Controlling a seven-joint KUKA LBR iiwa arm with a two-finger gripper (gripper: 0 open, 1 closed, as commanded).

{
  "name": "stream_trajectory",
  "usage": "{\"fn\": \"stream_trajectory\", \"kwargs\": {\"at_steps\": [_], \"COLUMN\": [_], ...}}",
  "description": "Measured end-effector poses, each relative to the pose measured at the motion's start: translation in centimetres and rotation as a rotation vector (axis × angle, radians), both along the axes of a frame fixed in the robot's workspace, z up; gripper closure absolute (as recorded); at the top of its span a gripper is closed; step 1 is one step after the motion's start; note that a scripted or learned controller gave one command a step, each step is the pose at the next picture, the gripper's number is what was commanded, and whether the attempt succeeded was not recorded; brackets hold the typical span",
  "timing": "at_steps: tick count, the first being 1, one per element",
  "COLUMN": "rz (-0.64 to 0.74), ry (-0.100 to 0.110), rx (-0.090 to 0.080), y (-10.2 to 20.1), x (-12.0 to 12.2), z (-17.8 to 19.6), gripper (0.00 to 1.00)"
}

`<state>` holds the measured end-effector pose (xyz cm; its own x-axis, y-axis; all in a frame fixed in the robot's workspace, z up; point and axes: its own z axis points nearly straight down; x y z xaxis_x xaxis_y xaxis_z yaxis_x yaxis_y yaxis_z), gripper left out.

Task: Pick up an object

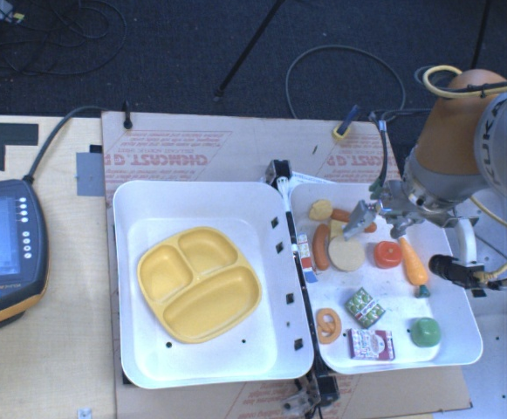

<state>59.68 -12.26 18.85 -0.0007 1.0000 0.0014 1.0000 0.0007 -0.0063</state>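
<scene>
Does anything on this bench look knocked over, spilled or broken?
Nothing stands out. The yellow divided plate lies flat and slightly turned in the left bin. The toy foods in the right bin, among them a carrot, a pretzel and a green ball, lie loosely scattered but inside it. The end effector hovers over them.

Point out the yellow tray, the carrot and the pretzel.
Yellow tray (200,283): camera view, left bin, on the ridge between its compartments.
Carrot (414,264): camera view, right bin, middle of the orange body.
Pretzel (328,324): camera view, right bin near the divider, on its loop.
</scene>
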Motion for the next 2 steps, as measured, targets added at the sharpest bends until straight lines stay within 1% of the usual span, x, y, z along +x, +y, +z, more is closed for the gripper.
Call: {"fn": "stream_trajectory", "kwargs": {"at_steps": [1, 2], "rz": [-0.005, -0.008], "ry": [-0.001, -0.002], "rx": [0.003, 0.003], "y": [-0.2, -0.4], "x": [-10.0, -9.7], "z": [-10.4, -9.1], "gripper": [0.00, 1.00]}}
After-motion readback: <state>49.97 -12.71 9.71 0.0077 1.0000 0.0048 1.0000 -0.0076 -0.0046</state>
